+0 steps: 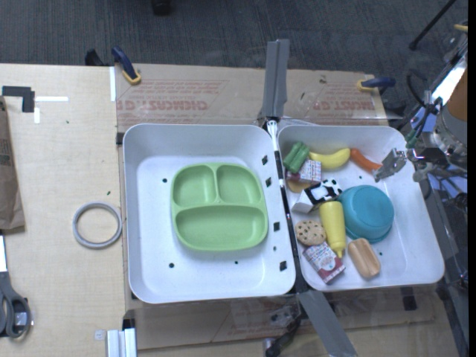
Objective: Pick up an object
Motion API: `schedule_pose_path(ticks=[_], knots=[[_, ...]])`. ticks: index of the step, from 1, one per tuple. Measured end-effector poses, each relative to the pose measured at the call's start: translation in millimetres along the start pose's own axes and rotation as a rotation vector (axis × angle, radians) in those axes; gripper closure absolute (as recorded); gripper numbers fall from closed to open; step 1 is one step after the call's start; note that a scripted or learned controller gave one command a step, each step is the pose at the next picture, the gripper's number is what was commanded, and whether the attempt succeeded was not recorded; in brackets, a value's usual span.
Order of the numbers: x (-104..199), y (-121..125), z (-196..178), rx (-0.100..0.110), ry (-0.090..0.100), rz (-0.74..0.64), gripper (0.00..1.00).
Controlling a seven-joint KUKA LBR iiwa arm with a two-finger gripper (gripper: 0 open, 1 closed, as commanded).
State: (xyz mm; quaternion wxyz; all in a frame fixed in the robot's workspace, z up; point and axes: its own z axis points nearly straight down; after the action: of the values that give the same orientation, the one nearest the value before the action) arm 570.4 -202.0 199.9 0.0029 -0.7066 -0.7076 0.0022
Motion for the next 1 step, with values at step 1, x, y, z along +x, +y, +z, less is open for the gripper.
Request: schedule_pose_path(ticks=[1], knots=[[-5.3,34.4,99.1,-0.005,0.002,0.104,0.0]])
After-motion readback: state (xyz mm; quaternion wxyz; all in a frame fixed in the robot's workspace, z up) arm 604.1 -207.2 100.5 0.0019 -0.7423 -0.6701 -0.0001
